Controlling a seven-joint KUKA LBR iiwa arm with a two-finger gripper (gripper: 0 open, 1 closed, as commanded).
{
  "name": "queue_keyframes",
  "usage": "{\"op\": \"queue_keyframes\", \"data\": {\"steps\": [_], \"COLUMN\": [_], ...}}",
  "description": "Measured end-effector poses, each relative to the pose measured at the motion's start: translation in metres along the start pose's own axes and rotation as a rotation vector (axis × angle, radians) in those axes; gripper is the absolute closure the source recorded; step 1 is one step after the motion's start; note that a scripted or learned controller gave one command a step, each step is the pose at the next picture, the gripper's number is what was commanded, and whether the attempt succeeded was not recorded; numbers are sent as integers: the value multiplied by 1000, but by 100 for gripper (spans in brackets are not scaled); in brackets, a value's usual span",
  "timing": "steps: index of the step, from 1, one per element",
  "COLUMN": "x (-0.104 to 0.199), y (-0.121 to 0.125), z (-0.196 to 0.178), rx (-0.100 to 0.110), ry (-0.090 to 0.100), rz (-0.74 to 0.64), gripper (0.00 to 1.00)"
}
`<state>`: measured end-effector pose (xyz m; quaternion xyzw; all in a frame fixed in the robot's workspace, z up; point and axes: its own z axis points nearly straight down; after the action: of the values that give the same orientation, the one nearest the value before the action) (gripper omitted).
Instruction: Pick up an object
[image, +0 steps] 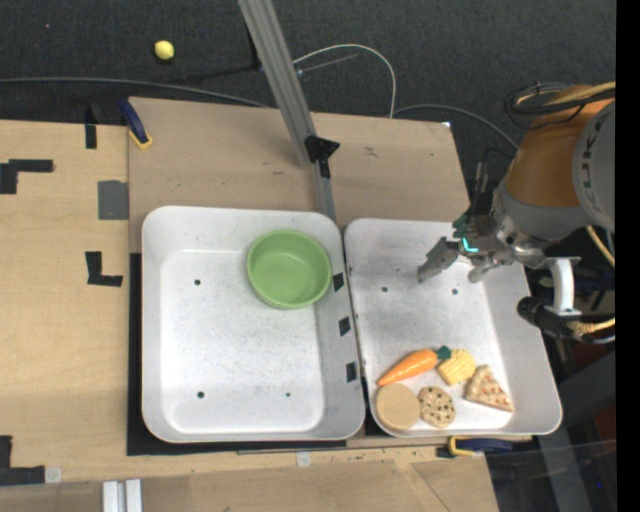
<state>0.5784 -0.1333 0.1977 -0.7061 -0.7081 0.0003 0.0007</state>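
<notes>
Camera view: we see gripper (458, 263) above right bin (400, 245), fingers spread apart, nothing between them. Toy food, carrot (408, 366), corn (455, 365), cookie (436, 406), clusters in near corner, well apart from gripper. Green bowl (289, 268) sits in left bin (190, 330). We judge no grasp begun.

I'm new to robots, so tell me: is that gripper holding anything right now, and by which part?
Nothing is held. The gripper hangs open above bare floor of the right bin, apart from the toy food at the near end.
</notes>
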Motion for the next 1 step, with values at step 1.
{"op": "queue_keyframes", "data": {"steps": [1], "x": [7], "y": [-1], "z": [63], "rx": [7], "ry": [0], "rz": [1], "gripper": [0]}}
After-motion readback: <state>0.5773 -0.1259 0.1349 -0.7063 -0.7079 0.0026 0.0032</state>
